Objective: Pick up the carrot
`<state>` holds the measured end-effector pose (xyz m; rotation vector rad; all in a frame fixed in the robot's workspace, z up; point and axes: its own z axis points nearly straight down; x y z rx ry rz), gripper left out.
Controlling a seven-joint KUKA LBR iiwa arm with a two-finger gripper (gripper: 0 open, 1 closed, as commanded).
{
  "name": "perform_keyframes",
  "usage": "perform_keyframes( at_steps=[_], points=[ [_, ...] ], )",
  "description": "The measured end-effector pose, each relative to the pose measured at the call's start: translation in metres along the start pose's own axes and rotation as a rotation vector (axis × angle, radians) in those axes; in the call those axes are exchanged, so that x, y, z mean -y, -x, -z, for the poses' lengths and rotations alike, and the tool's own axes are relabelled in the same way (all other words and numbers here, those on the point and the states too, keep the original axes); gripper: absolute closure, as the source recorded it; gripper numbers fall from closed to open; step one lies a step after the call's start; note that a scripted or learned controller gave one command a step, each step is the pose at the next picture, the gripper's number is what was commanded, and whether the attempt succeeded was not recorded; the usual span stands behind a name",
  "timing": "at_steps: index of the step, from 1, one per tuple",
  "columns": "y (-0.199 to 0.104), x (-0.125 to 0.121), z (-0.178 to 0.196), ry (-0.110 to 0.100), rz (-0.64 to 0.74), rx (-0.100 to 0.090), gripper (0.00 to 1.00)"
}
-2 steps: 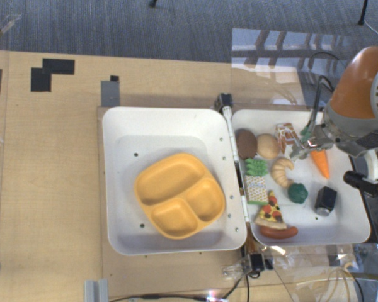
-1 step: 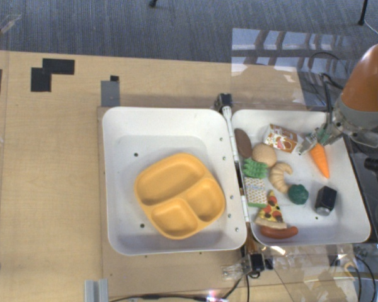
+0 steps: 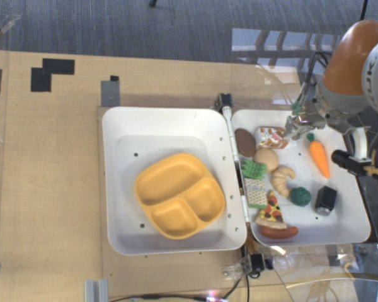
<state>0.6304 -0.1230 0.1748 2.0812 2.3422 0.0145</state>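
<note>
Hovering over the upper part of the right-hand shallow white plastic bin (image 3: 359, 231), my pincer (image 3: 300, 123) sits just to the upper left of the small orange toy carrot with a green top (image 3: 319, 156), and from this slanted view I cannot tell how it is set. The carrot lies on the bin floor near the right wall, green end toward the back, pointed end toward the front, apart from its neighbours.

To do this well I judge I should shift over the carrot's thick middle and turn my wrist so the pincer closes across its short width, not along its length. The smooth tapered body could squirt out toward the tip, so a grip nearer the fat end seems safer. I'd come straight down, keeping clear of the small black block (image 3: 326, 200) and the dark green broccoli piece (image 3: 300, 196) in front of it, and of the tan croissant (image 3: 282, 178) on the left.

The yellow divided plate (image 3: 179, 195) in the left bin (image 3: 116, 187) plays no part.
</note>
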Motion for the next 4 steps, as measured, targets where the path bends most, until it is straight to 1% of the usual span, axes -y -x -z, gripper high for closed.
perform_keyframes(
  at_steps=[1,2,3,4],
  points=[
    [0.054,-0.024,-0.036,-0.002,0.561,0.005,1.0],
    [0.074,0.082,-0.084,0.0,0.799,0.008,1.0],
    [0.074,0.077,-0.071,0.012,0.8,0.017,1.0],
    [0.021,0.051,-0.001,0.004,0.767,0.005,1.0]
  ],
)
